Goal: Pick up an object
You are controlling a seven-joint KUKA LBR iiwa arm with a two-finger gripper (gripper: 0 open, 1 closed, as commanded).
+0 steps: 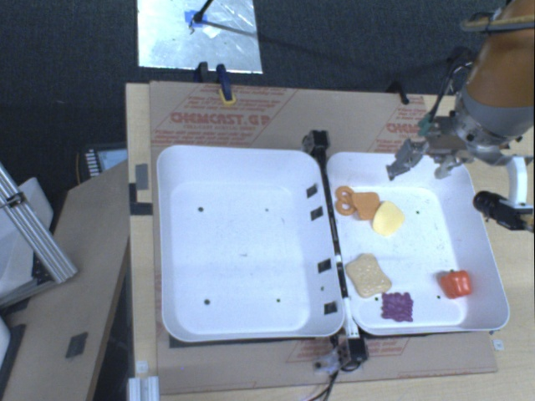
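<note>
Toys (388, 219) in right bin (481, 249) | end effector (425, 159) open above, gripping nothing

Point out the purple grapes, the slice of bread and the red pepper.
purple grapes (397, 307), camera view, middle of the bunch
slice of bread (368, 275), camera view, centre of its top face
red pepper (456, 284), camera view, middle of the red body

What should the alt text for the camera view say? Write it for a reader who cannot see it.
A grey robot arm's gripper hovers over the far edge of the right white bin, which holds an orange pretzel piece, a yellow disc, a bread slice, purple grapes and a red pepper. The left bin sits beside it.
</note>
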